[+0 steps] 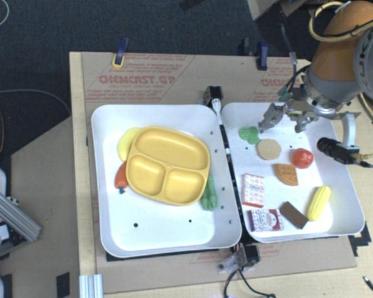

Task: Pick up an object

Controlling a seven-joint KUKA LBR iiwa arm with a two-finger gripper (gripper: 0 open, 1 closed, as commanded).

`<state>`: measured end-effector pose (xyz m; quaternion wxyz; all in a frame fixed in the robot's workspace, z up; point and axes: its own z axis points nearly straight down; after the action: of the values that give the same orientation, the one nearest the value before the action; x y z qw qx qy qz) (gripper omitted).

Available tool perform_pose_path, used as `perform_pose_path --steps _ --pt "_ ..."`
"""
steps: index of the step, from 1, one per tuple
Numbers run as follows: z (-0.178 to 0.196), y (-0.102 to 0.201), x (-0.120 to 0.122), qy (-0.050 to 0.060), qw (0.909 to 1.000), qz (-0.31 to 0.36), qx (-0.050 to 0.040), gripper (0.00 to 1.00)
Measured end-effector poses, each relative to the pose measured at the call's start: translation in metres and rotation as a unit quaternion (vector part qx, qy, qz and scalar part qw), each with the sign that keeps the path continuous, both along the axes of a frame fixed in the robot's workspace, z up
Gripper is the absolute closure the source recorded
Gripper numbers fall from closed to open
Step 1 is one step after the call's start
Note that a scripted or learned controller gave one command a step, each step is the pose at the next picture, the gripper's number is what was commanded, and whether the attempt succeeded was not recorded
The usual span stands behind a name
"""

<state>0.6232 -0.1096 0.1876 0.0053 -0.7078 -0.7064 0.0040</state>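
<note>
My gripper (285,121) hangs over the far end of the right bin (348,194), open, with nothing between its fingers. Just below it lie a green leafy piece (249,134) and a round tan biscuit (268,149). A red tomato (303,158) and an orange wedge (287,174) lie a little nearer. Toward the bin's near end are a yellow corn cob (318,202), a brown block (293,215) and two red-and-white packets (253,189) (265,220).
The left bin (149,234) holds a yellow divided tray (166,165). A yellow piece (127,141) and a red-orange pepper (121,177) poke out at the tray's left side, and a green vegetable (209,194) lies at its right. A black divider runs between the bins.
</note>
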Motion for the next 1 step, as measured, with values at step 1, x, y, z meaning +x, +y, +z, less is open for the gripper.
perform_pose_path --steps 1 --pt "0.0077 0.0001 0.0033 -0.007 1.0 0.001 -0.0009 0.0"
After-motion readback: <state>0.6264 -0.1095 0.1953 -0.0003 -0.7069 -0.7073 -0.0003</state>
